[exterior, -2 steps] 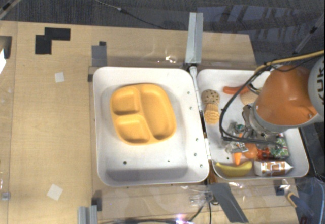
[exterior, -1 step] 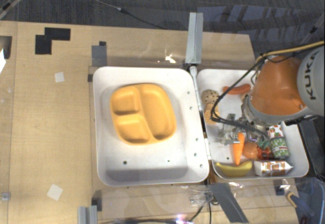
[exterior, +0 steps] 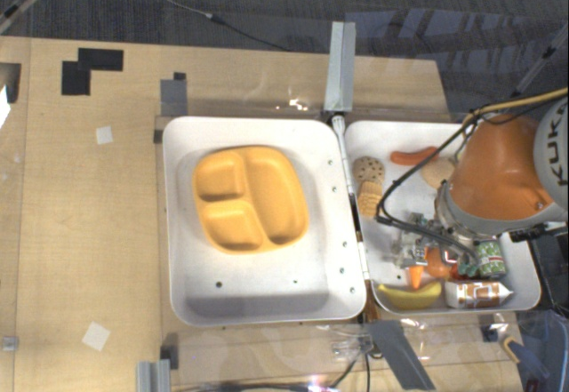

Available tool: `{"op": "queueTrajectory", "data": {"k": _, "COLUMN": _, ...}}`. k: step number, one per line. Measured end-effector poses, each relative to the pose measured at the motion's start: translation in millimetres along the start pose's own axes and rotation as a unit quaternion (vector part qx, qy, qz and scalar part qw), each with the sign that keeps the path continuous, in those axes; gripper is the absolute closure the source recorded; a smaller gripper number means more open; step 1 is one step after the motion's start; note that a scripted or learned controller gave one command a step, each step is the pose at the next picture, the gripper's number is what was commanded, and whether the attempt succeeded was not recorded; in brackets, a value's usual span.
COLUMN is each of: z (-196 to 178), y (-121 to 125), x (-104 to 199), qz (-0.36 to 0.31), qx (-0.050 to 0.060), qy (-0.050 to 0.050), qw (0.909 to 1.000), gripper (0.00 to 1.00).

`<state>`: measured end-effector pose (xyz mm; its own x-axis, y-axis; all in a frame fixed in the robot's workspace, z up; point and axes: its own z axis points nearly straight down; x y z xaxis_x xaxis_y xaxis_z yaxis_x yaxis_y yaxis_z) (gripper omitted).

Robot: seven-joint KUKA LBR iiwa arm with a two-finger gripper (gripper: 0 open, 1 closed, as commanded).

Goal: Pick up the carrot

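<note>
The carrot (exterior: pixel 421 271) is a small orange piece in the lower part of the right bin (exterior: pixel 531 285), just above a banana (exterior: pixel 409 296). My gripper (exterior: pixel 416 248) hangs directly over the carrot, at or just above its top end. The grey wrist and the orange band (exterior: pixel 500 170) cover the middle and right of this bin. Cables and the gripper body hide part of the carrot, and contact with it is not discernible.
Also in the right bin are a sausage (exterior: pixel 413 156), a round cookie (exterior: pixel 367 170), a yellow wafer (exterior: pixel 369 197), a green packet (exterior: pixel 487 259) and a small bottle (exterior: pixel 477 294). The left bin (exterior: pixel 182 204) holds a yellow divided plate (exterior: pixel 251 198).
</note>
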<state>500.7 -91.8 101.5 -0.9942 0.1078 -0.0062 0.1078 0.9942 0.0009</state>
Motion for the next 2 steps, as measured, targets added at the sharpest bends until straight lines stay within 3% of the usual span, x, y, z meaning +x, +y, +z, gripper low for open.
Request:
{"op": "queueTrajectory", "data": {"k": 1, "z": 9.7, "y": 1.0, "x": 6.5, "qz": -0.138, "qx": 0.001, "qy": -0.009, "qw": 0.9904, "gripper": 1.0}}
{"op": "queueTrajectory", "data": {"k": 2, "z": 8.8, "y": 1.6, "x": 4.2, "qz": -0.138, "qx": 0.002, "qy": -0.014, "qw": 0.9903, "gripper": 0.0}}
